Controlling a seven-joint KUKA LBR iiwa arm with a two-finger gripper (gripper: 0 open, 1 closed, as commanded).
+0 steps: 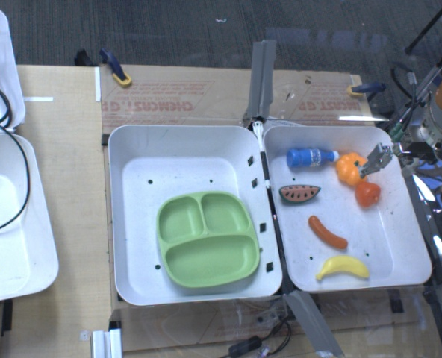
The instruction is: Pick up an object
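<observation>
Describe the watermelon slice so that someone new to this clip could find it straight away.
Start at the right bin, the one holding the toy food. Along its left wall, just below the blue bottle and above the sausage, lies the watermelon slice. It is the only flat wedge there, red with dark seeds and a green rind.

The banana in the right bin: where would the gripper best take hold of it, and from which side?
Probably across the middle of the banana, coming straight down from above. It lies flat on the bin floor, its long curve running left to right, narrow across, so the middle is the easiest part to pinch. It lies apart from the sausage, though the bin's front wall is close.
</observation>
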